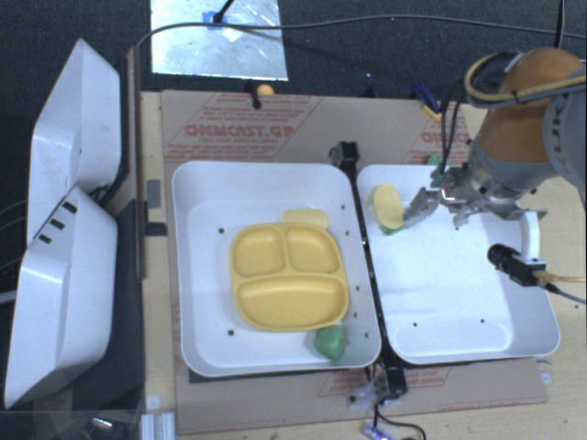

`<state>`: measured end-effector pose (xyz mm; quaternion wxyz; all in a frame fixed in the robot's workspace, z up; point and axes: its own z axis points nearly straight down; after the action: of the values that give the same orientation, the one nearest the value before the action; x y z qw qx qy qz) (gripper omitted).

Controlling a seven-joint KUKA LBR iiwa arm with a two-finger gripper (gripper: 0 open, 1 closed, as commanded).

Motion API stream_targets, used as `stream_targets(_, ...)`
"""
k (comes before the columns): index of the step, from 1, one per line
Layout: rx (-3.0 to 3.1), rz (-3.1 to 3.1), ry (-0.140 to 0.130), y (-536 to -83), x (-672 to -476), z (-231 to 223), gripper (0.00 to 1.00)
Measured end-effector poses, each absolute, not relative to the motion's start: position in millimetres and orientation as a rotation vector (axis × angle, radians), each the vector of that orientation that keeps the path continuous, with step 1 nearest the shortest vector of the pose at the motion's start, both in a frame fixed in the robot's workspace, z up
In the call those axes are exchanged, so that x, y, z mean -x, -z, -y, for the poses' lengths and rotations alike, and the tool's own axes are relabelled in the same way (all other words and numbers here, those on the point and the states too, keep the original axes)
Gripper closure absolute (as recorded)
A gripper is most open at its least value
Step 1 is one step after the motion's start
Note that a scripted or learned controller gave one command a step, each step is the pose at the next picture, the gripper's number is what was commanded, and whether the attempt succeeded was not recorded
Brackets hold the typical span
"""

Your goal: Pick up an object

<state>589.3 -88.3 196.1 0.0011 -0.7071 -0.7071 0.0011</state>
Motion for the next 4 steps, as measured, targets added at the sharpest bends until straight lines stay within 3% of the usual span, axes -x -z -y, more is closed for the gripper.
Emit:
stream_targets(1,2.222,2.222,0.001,-198,-590.2,88,0.00)
stream_targets(3,2.220,2.220,-0.003,-87,-592.4,95,0.00)
stream_targets(4,2.223,2.222,0.002,-100,-593.8,95,1.00)
